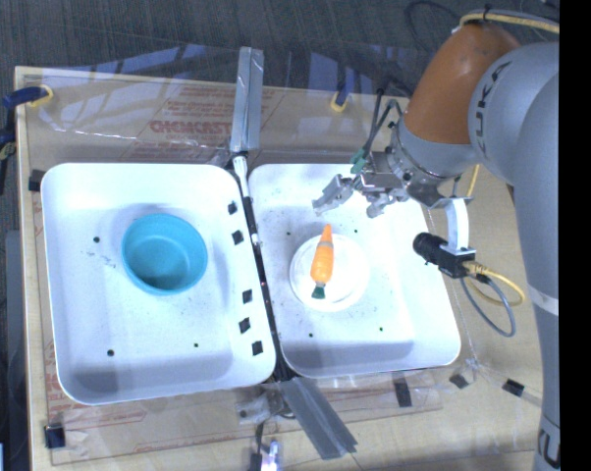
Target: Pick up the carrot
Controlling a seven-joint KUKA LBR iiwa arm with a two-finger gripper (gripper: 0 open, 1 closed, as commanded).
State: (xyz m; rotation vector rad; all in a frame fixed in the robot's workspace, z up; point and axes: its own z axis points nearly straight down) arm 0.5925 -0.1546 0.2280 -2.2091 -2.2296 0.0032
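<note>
Pincer point(357, 195) spread, empty; carrot point(322, 260) on plate point(347, 281) just below it. Drop straight, straddle mid-body, then close.

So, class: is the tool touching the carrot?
Apart. The camera view shows the tool above the carrot, bare white bin between them.
</note>
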